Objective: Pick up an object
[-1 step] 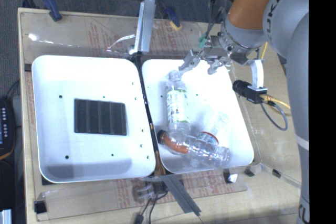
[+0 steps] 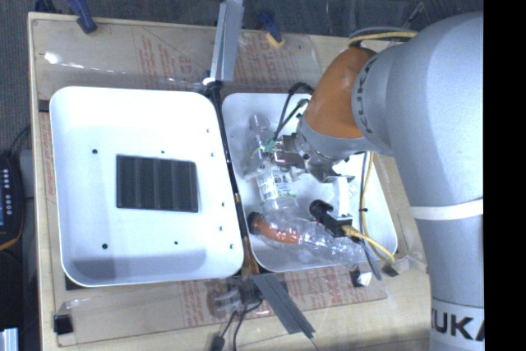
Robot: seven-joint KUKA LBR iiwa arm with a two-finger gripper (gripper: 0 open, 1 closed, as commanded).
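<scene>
- clear plastic bottle point(image 2: 275, 181) is lying in the right bin point(image 2: 374, 247), long axis running up-down, just below the gripper point(image 2: 283, 150).
- gripper state: cannot tell.

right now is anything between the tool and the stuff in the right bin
Nothing visible. The tool is already down in the right bin, right at the clear labelled bottle. The arm's wrist covers part of the pile, so what lies under it can't be seen.

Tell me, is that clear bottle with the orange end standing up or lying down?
Lying down. The bottle rests on its side along the near wall of the right bin, orange end pointing toward the left bin.
</scene>
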